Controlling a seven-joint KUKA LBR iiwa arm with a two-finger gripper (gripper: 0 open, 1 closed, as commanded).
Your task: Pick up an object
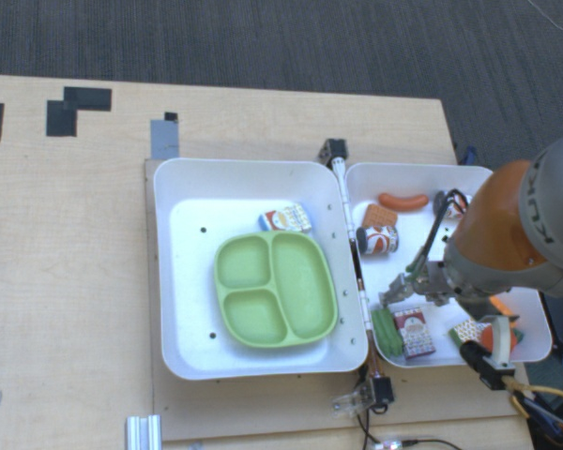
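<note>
Objects lie in the right bin point(541, 343); arm's fingers point(401, 292) hover above the red card point(413, 332), spread unclear.

The grey KUKA arm with an orange wrist band point(507, 228) is reaching in from the right. Its two-finger gripper point(403, 293) is pointing down and leftward.

floor point(263, 26): dark grey carpet | bench point(66, 270): pale wood, black patches point(75, 109)

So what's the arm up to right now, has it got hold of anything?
Gripper low in right bin, nothing seen held. Red-and-white packet just below it. Green strip alongside the packet.
</note>
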